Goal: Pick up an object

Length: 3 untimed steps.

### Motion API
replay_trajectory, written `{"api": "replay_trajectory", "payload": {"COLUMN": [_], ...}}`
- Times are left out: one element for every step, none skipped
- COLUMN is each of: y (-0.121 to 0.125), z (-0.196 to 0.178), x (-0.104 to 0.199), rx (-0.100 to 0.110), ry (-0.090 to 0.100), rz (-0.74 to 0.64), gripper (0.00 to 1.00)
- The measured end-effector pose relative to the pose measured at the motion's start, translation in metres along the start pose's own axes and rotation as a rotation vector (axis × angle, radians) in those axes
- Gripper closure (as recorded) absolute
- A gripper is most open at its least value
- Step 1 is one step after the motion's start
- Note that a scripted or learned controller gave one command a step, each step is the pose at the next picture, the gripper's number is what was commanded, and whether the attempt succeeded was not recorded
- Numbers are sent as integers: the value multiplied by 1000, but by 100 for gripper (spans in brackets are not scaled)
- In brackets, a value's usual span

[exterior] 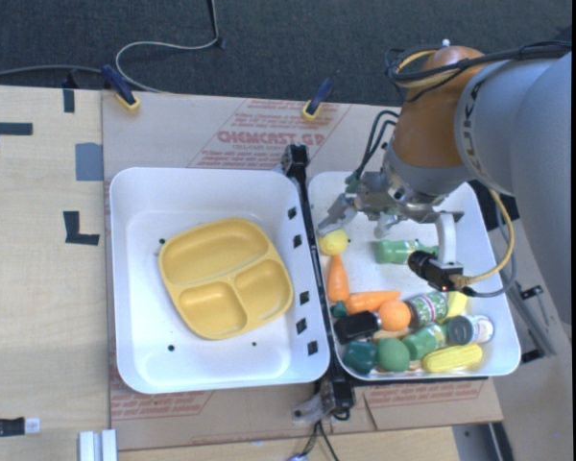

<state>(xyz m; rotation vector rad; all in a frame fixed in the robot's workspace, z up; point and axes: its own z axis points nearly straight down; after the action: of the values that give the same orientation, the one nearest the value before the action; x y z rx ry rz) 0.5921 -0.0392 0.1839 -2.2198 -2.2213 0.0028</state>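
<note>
My gripper (359, 223) hangs over the back part of the right bin (490, 248), open, with its fingers spread and nothing between them. Its left finger (332, 217) ends just above a small yellow lemon (333, 243) by the bin's left wall. To the right of the gripper lies a green object (396, 251). Toward the bin's front sit two orange carrots (338, 279) (370, 301), an orange ball (396, 315), a labelled green bottle (432, 307), a green lime (394, 354), a yellow corn cob (451, 358) and a black piece (355, 326).
The left bin (134, 257) holds a yellow divided plate (226, 277). A black divider (302, 248) runs between the bins. The grey arm with its orange band (432, 133) covers the right bin's back right corner; a cable with a black plug (432, 267) hangs beside it.
</note>
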Motion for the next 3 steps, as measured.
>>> {"api": "replay_trajectory", "payload": {"y": [32, 34, 46], "z": [0, 0, 0], "x": [-23, 0, -20], "rx": [-1, -1, 0], "ry": [0, 1, 0], "rz": [-1, -2, -1], "gripper": [0, 0, 0]}}
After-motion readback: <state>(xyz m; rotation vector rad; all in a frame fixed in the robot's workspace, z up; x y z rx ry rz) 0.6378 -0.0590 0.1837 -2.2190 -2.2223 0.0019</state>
